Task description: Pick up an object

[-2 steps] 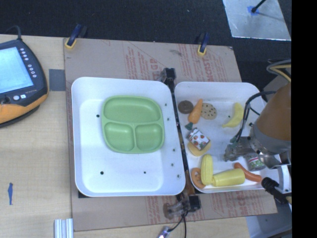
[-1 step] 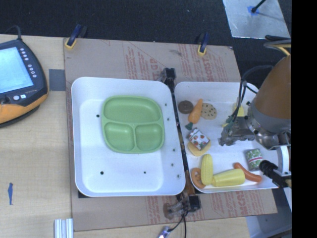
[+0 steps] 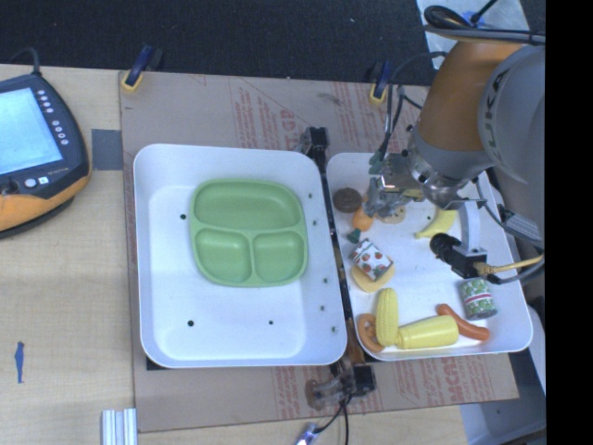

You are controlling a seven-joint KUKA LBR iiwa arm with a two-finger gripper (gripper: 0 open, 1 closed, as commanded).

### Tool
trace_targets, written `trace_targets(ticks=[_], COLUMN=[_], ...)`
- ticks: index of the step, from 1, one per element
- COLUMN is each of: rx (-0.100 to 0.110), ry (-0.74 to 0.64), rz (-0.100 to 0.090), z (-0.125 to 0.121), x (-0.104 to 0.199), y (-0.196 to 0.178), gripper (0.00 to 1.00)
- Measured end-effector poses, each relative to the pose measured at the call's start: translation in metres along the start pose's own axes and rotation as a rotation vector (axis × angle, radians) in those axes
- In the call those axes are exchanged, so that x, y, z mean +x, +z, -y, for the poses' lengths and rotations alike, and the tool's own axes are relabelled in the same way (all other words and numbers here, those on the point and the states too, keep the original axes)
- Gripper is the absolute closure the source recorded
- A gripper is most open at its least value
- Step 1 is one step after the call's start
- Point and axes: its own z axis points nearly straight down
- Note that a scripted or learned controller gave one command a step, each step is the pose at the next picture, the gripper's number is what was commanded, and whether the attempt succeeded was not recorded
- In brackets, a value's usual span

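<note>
My gripper [image 3: 386,200] is low over the back part of the right bin [image 3: 422,276], beside a brown round piece [image 3: 347,198] and a small orange piece [image 3: 362,219]. A tan object [image 3: 396,214] lies right under the gripper. A yellow banana [image 3: 438,222] is just right of it. Nearer the front lie a small printed box [image 3: 372,260], a corn cob [image 3: 385,313], a yellow cylinder [image 3: 429,332], an orange carrot [image 3: 466,324] and a green can [image 3: 477,297].
The left bin [image 3: 167,313] holds a green divided plate [image 3: 249,231]. A tablet-like pendant [image 3: 32,151] lies on the bench at far left. Clamps sit at the bins' shared edge, back [image 3: 316,140] and front [image 3: 338,385].
</note>
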Motion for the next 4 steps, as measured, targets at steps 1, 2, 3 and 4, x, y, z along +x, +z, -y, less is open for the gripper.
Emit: trace_targets(ticks=[1,2,3,4], rx=[0.002,0.002,0.0,0.003], ry=[0.0,-0.001,0.001,-0.001], rz=[0.003,0.003,0.001,0.003], z=[0.01,0.01,-0.035,-0.068], x=[-0.062,-0.062,-0.054,-0.054], y=[0.101,0.1,0.093,0.097], gripper=[1.0,0.0,0.0,0.0])
